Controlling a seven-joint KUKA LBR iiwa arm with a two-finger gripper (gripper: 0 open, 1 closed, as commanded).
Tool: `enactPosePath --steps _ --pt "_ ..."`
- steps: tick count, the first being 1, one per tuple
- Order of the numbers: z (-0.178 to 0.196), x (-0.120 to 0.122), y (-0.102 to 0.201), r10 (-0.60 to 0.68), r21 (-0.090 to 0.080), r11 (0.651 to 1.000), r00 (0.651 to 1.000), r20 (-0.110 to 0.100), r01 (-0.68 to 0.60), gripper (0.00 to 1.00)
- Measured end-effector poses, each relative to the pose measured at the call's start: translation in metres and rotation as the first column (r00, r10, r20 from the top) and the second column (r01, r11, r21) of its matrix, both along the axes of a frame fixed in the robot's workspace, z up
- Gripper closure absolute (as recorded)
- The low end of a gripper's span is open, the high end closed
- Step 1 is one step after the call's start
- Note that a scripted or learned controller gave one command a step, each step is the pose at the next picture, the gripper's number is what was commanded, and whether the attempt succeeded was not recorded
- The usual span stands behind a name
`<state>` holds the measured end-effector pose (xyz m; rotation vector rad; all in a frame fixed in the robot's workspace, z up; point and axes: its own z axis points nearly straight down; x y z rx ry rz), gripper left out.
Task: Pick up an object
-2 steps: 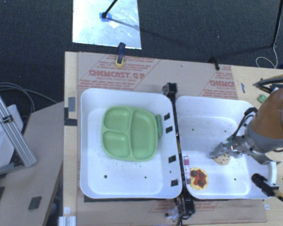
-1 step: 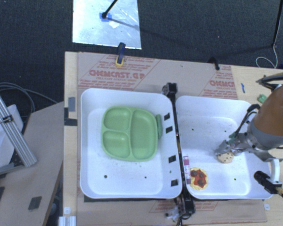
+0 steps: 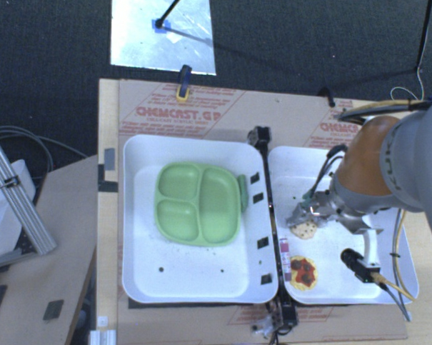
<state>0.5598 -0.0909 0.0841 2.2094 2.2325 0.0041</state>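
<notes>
Here, two shallow white bins are seen side by side. In the left bin [image 3: 136,272] a green plate [image 3: 199,203] is laid flat, set slightly toward 12 o'clock of the bin's middle. The plate is divided into three compartments, two small ones on its 9 o'clock side and one long one on its 3 o'clock side; nothing is seen in them.

In the right bin [image 3: 382,290] two things are found. A tan cookie [image 3: 303,228] with dark chips is placed at about 9 o'clock of the bin, near the wall. A red and yellow piece [image 3: 302,272] is placed at about 7 o'clock, apart from the cookie.

The arm [image 3: 377,164] is brought in from 3 o'clock, and the gripper [image 3: 308,212] is held at the cookie's 12 o'clock edge. Whether the gripper is open or closed cannot be told, and no grasp on the cookie can be made out.
</notes>
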Motion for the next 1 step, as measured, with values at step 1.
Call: enactPosePath --steps 1 --pt "0.1074 0.0316 0.0558 0.001 0.0 1.0 1.0 0.011 -0.001 1.0"
